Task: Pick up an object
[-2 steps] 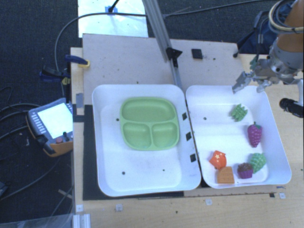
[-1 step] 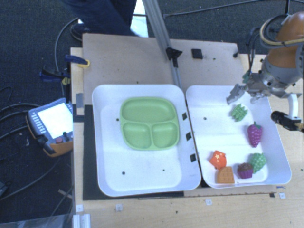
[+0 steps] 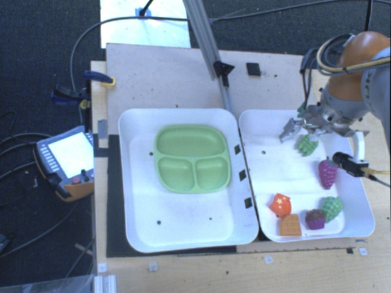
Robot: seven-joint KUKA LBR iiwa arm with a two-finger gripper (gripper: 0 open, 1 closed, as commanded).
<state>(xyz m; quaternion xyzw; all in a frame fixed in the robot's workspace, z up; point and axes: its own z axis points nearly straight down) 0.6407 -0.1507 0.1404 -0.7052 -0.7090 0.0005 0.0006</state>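
End effector [image 3: 295, 129] low over the right bin's [image 3: 263, 163] far half — finger state cannot be told.

A green grape bunch [image 3: 307, 144] lies just beside and below it; whether they touch is unclear. Nearer in the same bin: purple grapes [image 3: 327, 173], a second green bunch [image 3: 332, 207], a small purple piece [image 3: 315, 219], an orange block [image 3: 290, 226] and a red-orange piece [image 3: 280, 204]. The left bin [image 3: 140, 212] carries a green divided plate [image 3: 193, 159] — both bins on the worktop [image 3: 159, 72].

The end effector [image 3: 297, 131] partly covers a green toy [image 3: 307, 144] (possibly grapes), and the arm [image 3: 360, 66] runs off the right edge.
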